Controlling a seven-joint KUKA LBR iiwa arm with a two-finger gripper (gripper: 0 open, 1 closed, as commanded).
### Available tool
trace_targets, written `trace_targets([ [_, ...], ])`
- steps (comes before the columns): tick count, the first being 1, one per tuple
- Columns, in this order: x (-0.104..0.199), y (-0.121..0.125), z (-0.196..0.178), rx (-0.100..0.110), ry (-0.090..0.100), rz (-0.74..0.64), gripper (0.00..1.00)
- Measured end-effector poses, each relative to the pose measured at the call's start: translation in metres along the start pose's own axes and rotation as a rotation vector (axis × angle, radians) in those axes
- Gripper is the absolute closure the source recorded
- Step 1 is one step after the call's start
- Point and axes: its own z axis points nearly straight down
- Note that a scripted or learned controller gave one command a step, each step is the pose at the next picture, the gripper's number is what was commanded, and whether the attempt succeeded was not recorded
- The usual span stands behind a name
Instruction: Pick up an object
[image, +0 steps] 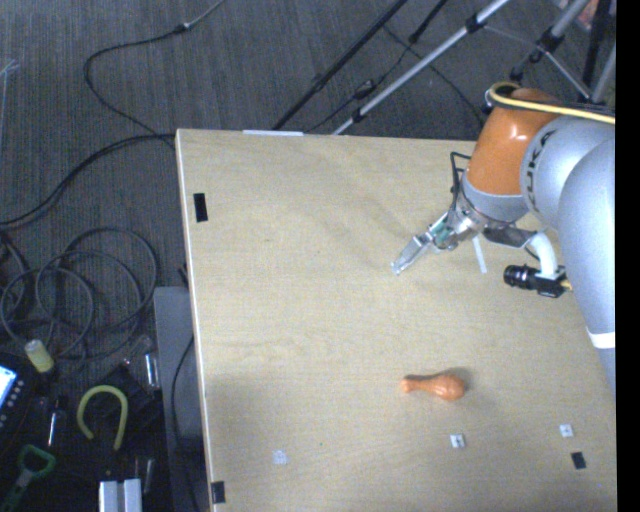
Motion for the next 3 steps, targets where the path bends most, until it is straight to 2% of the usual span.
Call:
trace_targets([
  [1, 0.0, 0.0, 0.0, 0.0, 0.0, 0.0, 0.0],
  [2, 0.0, 0.001, -0.01, -0.002, -0.001, 0.001, 1.0],
  [3, 0.006, 0.003, -0.078, -0.002, 0.001, 0.048, 1.0],
])
